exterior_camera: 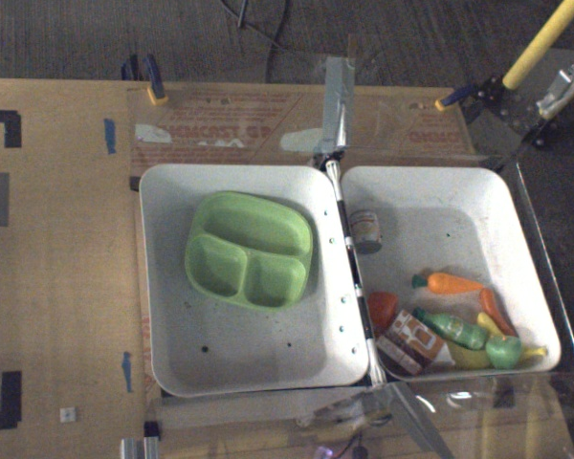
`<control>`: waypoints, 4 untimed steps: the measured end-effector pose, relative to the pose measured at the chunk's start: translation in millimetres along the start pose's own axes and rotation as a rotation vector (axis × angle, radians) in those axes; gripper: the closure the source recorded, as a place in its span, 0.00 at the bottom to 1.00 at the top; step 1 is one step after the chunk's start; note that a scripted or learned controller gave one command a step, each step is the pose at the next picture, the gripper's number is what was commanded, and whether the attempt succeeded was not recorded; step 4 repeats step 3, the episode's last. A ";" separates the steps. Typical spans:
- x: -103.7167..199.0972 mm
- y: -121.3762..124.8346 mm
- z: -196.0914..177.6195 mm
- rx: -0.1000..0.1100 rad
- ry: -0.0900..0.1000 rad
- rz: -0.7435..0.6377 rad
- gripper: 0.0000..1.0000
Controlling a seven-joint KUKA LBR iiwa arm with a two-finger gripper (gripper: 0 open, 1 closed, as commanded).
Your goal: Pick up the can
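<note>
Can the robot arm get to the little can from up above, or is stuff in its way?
Probably yes. The can stands by itself in the right bin, apart from the toy food, with nothing on top. It sits close against the bin's left wall, which could crowd a gripper.

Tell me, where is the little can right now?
The can sits in the right bin, at its left wall beside the divider between the two bins. The orange carrot and the other toy food lie below it, toward the near corner.

Top right corner is showing a yellow rod [547,34] running down into a black fitting [497,89], a silver-grey metal piece [561,86] sitting beside it; not telling whether these are robot parts.
</note>
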State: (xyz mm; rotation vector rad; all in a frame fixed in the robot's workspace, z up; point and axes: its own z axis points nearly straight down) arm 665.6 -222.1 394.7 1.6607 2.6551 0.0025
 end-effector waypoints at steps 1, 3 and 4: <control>-1.9 1.8 -42.4 0.001 0.000 0.281 1.00; 3.0 0.9 15.8 0.004 0.002 0.456 1.00; 3.0 0.9 15.8 0.004 0.002 0.456 1.00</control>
